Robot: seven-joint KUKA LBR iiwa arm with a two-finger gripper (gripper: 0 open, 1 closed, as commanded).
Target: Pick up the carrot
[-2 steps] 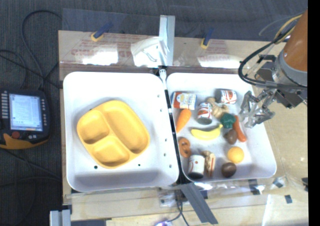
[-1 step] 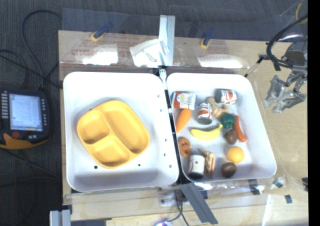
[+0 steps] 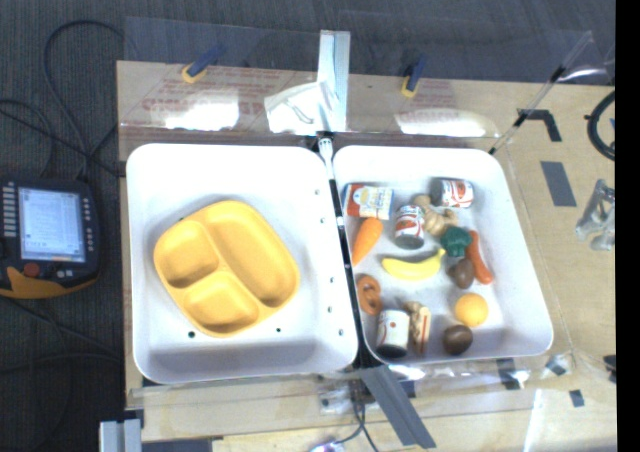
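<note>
The carrot [image 3: 366,238] is orange and tapered. It lies at the left side of the right bin [image 3: 520,270], close to the divider, pointing down and left. Just above it lies a red and white carton [image 3: 369,201]. A yellow banana [image 3: 412,266] lies to the carrot's lower right.
The left bin [image 3: 150,190] holds a yellow divided plate [image 3: 225,266]. The right bin is crowded with small cans [image 3: 452,193], a pretzel [image 3: 369,293], an orange [image 3: 470,310], a hot dog [image 3: 418,324] and other toy foods. A teach pendant [image 3: 45,235] sits off the bench at left.
</note>
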